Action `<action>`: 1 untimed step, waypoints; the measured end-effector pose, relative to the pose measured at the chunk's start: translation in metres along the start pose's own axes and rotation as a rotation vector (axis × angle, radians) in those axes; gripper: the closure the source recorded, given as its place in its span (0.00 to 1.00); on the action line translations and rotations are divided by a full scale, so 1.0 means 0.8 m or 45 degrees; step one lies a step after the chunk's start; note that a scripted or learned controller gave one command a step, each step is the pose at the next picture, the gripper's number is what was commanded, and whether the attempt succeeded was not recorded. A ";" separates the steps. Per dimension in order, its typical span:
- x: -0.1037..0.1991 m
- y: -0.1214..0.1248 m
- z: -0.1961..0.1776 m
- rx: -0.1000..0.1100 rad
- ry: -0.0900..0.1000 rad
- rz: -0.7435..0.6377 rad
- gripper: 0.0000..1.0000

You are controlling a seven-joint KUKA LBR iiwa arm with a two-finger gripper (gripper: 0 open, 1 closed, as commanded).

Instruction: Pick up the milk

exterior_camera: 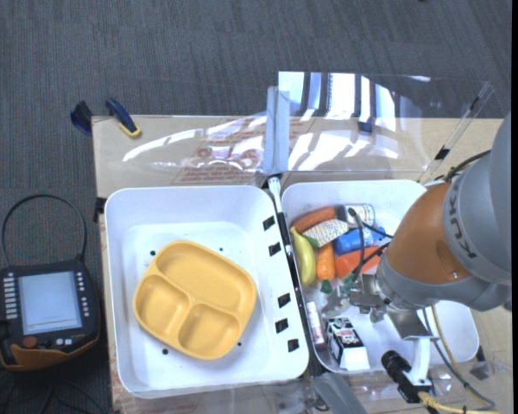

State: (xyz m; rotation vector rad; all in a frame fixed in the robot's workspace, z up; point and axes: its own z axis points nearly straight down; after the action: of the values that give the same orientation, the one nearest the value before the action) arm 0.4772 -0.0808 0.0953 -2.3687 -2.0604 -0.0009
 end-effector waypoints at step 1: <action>0.001 -0.002 0.011 0.004 0.001 0.086 0.00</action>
State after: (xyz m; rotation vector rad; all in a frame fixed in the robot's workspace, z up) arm 0.4756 -0.0797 0.0866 -2.4349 -1.9778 0.0015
